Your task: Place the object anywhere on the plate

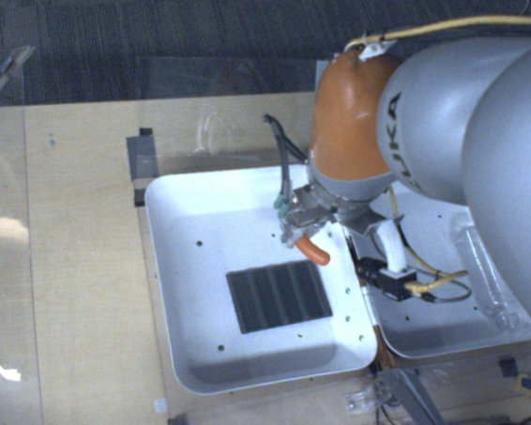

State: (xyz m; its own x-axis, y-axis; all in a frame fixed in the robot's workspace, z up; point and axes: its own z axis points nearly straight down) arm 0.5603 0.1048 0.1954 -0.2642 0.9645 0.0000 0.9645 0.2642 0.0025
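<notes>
Camera view: arm (427, 133) hangs over left bin (186, 262).

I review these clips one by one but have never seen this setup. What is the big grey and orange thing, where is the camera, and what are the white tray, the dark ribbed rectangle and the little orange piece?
The big grey and orange shape is a robot arm, reaching in from the right. The one camera is fixed above the bench and looks down at a slant. On the wooden bench sit two shallow white bins side by side: the left bin is in full view, while the right bin is mostly covered by the arm. The dark ribbed rectangle lying flat in the left bin is probably the plate the task names. The arm's gripper hangs over that bin, above the plate's far right corner. The small orange object sits right at its tip; whether it is actually gripped is too small to tell.
</notes>
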